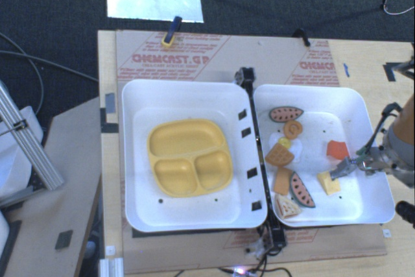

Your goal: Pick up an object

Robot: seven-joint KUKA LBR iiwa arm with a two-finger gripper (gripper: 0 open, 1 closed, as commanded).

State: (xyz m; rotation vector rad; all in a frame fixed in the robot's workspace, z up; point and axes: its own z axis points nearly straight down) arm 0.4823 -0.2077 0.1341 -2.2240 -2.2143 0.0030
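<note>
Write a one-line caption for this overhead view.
Gripper reaches into the right bin beside a yellow block.

Your arm (401, 139): grey metal body, blurred orange patch at upper edge, thin black cable looping alongside wrist, slim grey gripper (342, 170) at tip.

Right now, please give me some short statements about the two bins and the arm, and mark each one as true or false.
1. The yellow tray lies in the left bin. True.
2. The right bin holds one item. False: it holds several food pieces, among them an orange piece and a yellow block.
3. The gripper is over the right bin. True.
4. The yellow tray has three compartments. True.
5. The watermelon slice lies on the yellow tray. False: it lies in the right bin, near its far edge.
</note>
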